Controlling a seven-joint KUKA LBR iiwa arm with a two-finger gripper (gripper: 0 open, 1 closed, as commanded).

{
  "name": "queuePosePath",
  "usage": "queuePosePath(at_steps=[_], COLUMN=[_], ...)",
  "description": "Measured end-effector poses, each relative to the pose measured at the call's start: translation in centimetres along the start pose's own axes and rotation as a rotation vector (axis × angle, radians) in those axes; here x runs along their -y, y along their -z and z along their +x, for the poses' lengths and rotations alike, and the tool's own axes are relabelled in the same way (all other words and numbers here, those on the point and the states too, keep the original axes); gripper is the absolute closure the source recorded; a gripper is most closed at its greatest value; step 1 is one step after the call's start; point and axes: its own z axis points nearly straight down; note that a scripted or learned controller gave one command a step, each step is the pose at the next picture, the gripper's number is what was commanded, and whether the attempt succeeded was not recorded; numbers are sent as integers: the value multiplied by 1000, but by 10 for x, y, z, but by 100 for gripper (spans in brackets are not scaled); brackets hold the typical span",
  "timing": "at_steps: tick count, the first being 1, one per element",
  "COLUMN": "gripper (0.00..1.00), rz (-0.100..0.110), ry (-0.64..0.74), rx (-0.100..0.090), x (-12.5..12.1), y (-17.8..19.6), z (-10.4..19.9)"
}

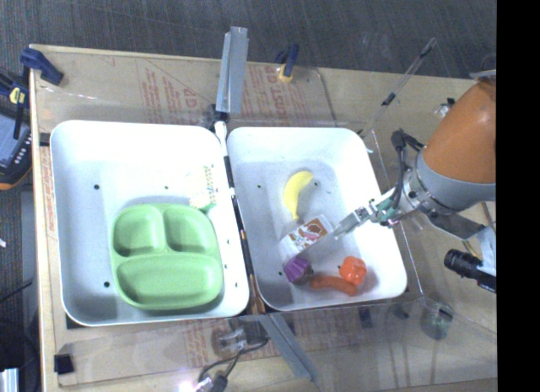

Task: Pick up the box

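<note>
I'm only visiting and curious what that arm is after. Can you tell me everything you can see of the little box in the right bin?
The box is a small, flat white carton with a reddish-brown picture on its upper face; the print is too small to read. It lies tilted in the right bin, just below the banana and right above the purple object. The gripper reaches in close at its right side, and contact cannot be told.

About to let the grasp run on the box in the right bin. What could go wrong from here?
1. The box lies tilted with the banana just above it and the purple toy just below, so the gripper may catch a neighbour.
2. The gripper sits off the box's right end; closing there could nudge it away instead of gripping.
3. The orange toy lies close under the approach and could be knocked.
</note>
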Motion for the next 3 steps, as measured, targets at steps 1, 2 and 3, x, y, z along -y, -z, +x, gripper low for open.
queuePosePath(at_steps=[1,2,3], gripper=[0,0,0], rz=[3,0,-34], ry=[-68,-285,-190], rx=[-2,1,15], x=[-7,-35,-10], y=[-146,-91,-133], z=[14,-13,-6])
